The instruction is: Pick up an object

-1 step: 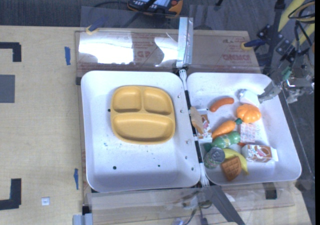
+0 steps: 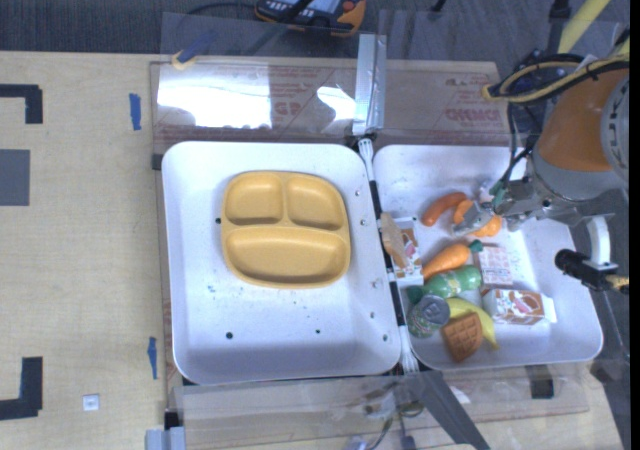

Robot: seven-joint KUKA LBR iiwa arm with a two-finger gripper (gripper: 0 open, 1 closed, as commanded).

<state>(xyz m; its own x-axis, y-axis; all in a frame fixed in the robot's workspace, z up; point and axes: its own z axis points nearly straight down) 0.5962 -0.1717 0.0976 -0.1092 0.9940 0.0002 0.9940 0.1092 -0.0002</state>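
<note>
The right bin (image 2: 570,338) holds a heap of toy food. An orange carrot (image 2: 446,259) lies in the middle, and a second orange piece (image 2: 444,208) sits above it. My gripper (image 2: 490,204) is low in the bin's upper part, just right of that upper piece and directly over a small orange item (image 2: 487,227). Below the carrot are a green vegetable (image 2: 453,284), a tin can (image 2: 430,313), a yellow banana (image 2: 478,317) and a brown packet (image 2: 462,337). I see nothing clearly held.
The left bin (image 2: 200,338) carries a yellow divided plate (image 2: 286,228). White and red packets (image 2: 516,306) lie at the right bin's right side, and a small carton (image 2: 403,244) leans by the divider. The grey arm with its orange band (image 2: 580,133) hangs over the right bin's far right corner.
</note>
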